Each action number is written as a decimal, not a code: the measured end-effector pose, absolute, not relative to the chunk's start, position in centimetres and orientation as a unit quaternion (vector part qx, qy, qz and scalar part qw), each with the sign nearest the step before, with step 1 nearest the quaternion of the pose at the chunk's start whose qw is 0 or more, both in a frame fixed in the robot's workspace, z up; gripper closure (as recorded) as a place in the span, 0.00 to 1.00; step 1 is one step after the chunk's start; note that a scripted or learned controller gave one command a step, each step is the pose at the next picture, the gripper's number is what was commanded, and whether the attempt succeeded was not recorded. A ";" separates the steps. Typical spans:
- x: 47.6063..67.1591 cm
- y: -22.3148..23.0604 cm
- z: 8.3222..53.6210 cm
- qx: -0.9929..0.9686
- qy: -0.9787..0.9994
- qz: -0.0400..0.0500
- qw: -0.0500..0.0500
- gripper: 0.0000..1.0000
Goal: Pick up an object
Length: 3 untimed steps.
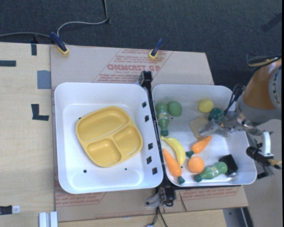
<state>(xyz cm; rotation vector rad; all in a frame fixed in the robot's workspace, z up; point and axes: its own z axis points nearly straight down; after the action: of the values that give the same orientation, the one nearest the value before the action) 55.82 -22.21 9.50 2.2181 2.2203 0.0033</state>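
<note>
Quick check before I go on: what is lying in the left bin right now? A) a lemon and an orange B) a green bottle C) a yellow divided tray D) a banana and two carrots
C: the yellow divided tray lies in the left bin, while the banana, carrots, bottles and round fruit all sit in the right bin.
</note>
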 end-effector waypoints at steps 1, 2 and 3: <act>48.6 -16.9 8.8 0.707 0.707 0.003 0.003 0.00; 48.8 -16.8 9.9 0.707 0.707 0.004 0.003 1.00; 48.4 -13.6 18.1 0.707 0.707 0.000 0.000 1.00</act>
<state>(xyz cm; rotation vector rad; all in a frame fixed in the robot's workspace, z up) 48.40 -13.65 18.15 2.2206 2.2227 -0.0002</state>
